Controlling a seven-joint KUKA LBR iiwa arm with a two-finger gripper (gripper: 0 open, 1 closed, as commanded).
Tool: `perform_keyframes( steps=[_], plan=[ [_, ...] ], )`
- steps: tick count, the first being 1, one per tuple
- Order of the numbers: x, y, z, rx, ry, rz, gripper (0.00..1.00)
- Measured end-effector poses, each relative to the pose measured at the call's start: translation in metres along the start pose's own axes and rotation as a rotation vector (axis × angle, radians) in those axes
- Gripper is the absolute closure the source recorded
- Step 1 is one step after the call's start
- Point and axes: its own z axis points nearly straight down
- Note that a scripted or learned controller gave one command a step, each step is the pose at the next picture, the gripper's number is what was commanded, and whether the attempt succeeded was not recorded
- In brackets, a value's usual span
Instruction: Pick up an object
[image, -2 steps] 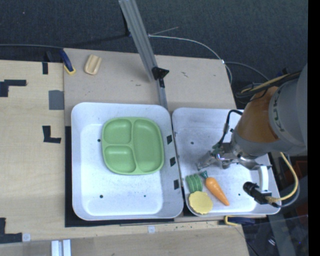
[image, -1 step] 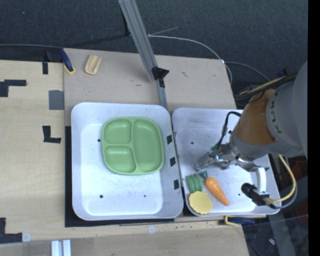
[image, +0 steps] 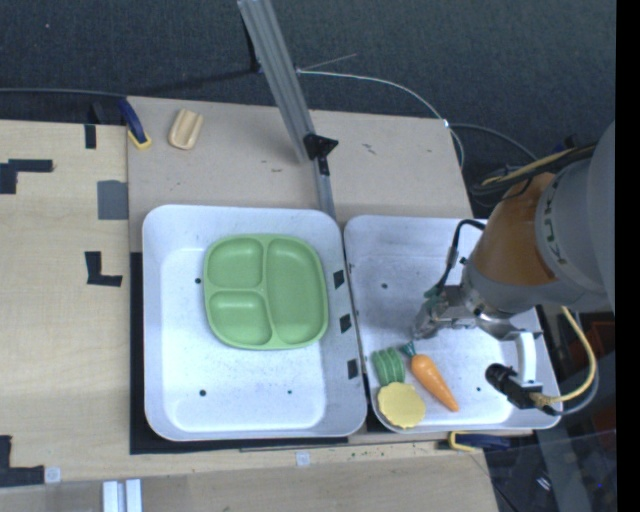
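In the right bin (image: 400, 250), near its front edge, lie an orange toy carrot (image: 435, 382), a green ridged piece (image: 389, 366) to its left, and a pale yellow disc (image: 402, 405) in front of them. My gripper (image: 432, 322) hangs over the right bin just above and behind the carrot's leafy end, pointing down. The wrist and arm with the orange band (image: 512, 245) cover its upper part. Nothing shows between the fingers.
The left bin (image: 170, 330) holds a green divided plate (image: 267, 290). A grey pole (image: 285, 80) slants across the bench behind the bins. A tan block (image: 185, 129) lies at the bench's back left. Cables run along the right bin's right side.
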Motion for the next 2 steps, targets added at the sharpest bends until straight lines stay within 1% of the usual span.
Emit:
perform_keyframes(
  steps=[1, 2],
  plan=[
    [-0.006, 0.002, -0.061, -0.007, -0.002, 0.000, 1.00],
    [-0.015, 0.006, -0.110, -0.007, -0.002, 0.001, 1.00]
  ],
)
